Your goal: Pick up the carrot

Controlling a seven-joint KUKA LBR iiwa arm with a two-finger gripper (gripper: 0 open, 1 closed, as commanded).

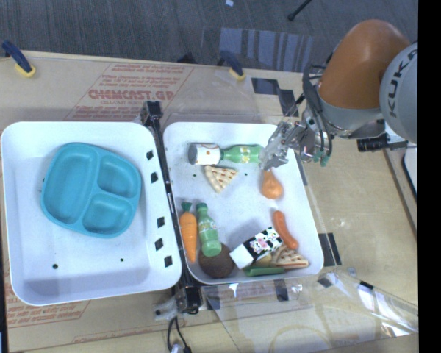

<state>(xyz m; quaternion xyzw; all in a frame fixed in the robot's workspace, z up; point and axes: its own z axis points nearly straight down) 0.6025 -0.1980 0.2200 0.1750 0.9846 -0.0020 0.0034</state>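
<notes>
The right bin [303,197] is crowded. Along its left wall lies the carrot [188,232], orange and tapered, with a small green stub at its upper end; its long axis runs nearly up and down the view, parallel to the wall, the narrow tip pointing toward the bin's near edge. A small green bottle [207,231] lies just beside it on the right, touching or nearly so, and a dark brown round thing [219,265] sits at the bottle's lower end. Farther right are a black-and-white patterned carton [259,245], a red-orange sausage [285,231] lying at a slant, a waffle-textured wedge [291,259] and a thin green strip [264,271] along the near wall.

Near the far wall a larger green bottle [225,154] with a white label lies on its side, and a second wedge [219,176] sits just below it. An orange rounded piece [272,186] rests toward the right wall.

The gripper [273,159] hangs above that orange piece (well apart from the carrot), near the larger bottle's end. Its metal fingers blur together, so whether they are spread or closed I cannot tell.

The left bin [29,271] holds a blue plastic plate [92,190] with three compartments.
</notes>
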